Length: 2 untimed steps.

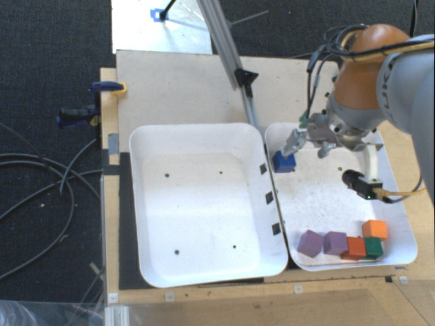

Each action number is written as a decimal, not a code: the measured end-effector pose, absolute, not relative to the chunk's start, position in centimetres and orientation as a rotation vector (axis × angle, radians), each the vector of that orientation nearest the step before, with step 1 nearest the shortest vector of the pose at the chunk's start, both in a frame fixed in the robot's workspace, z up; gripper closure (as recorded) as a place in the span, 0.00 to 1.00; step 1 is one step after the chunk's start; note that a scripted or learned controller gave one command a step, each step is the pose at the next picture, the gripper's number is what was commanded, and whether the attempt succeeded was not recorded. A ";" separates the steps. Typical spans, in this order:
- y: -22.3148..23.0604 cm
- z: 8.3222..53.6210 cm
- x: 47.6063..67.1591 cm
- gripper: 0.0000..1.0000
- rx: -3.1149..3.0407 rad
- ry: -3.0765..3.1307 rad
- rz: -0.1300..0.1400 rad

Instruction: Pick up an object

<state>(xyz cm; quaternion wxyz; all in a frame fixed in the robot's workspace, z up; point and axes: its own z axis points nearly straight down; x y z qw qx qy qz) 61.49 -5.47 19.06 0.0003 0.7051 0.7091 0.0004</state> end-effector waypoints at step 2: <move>-11.7 9.1 66.8 0.00 2.249 2.278 -0.074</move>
